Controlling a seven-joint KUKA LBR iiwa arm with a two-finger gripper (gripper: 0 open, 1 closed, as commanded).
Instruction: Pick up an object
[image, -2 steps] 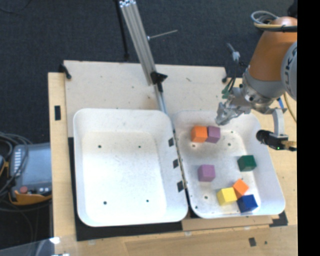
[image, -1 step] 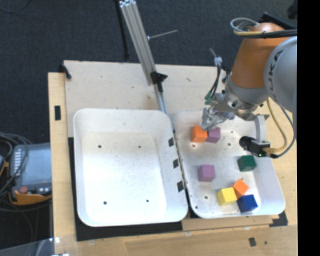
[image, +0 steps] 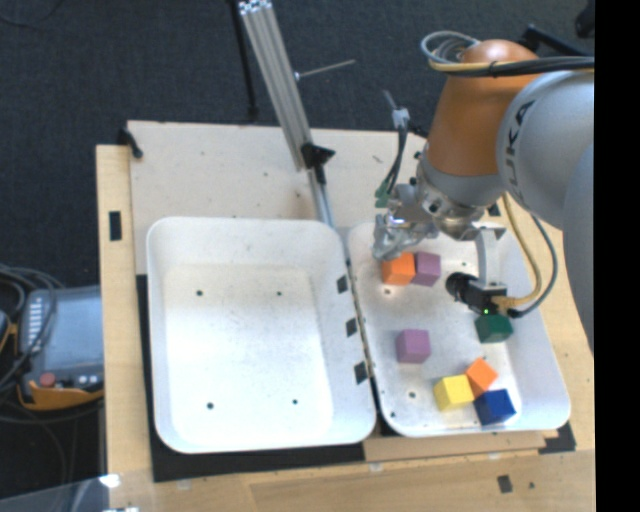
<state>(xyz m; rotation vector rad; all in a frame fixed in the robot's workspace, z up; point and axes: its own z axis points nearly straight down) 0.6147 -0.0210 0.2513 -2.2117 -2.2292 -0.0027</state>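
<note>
Blue cube (image: 494, 406) nearest; end effector (image: 393, 243) over orange cube (image: 399, 268), grip state unclear.

gripper (image: 393, 243) fingers blurred, arm (image: 540, 110) cut off

Below me a pale wooden bench (image: 230, 165), its top scuffed and speckled. Dark carpeted floor (image: 120, 60) surrounds it. A slanted aluminium rail (image: 282, 85) rises from the bench's far side. At the floor's left sits a grey control pendant (image: 62, 345) with dark cables. Light is even and flat.
</note>
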